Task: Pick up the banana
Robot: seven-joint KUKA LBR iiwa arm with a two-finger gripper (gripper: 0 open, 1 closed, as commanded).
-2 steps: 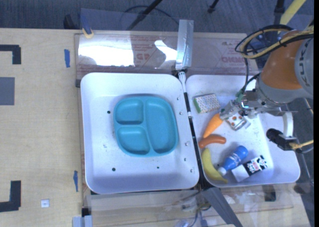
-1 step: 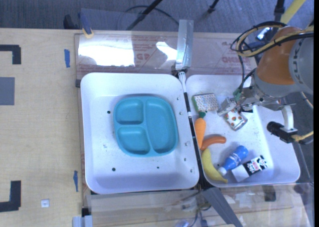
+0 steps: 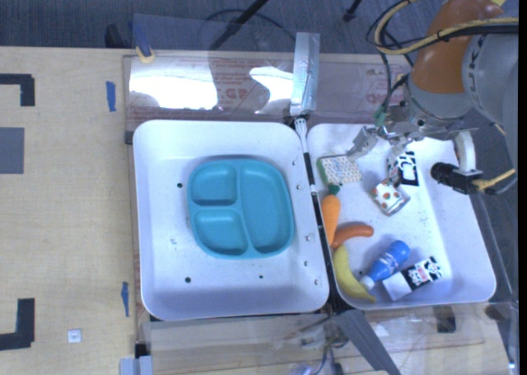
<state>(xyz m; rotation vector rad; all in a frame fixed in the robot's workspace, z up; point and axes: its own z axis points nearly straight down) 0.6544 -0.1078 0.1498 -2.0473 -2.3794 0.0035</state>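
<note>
The banana (image 3: 348,275) lies in the right bin (image 3: 461,233), at its near-left corner, curving along the left wall w/ its lower end toward the front rim. An orange sausage-like piece (image 3: 352,232) sits just above it, touching or nearly so, and a carrot (image 3: 329,210) stands just beyond that, along the same wall. To the banana's right lies a blue bottle (image 3: 388,261), its white cap end close to the banana, w/ a black-and-white carton (image 3: 419,274) beside it. Further back in the bin are a speckled green-white pad (image 3: 341,170) and a small white box w/ red spots (image 3: 389,197).

The gripper (image 3: 394,147) hangs over the back part of the right bin, well apart from the banana; the arm (image 3: 461,60) w/ its orange band comes in from the upper right. The fingers are a dark blur against the bin here, so whether they are spread or closed cannot be told; nothing appears to be between them, approx.

The left bin (image 3: 165,225) carries a teal divided plate (image 3: 240,206) w/ three compartments.
</note>
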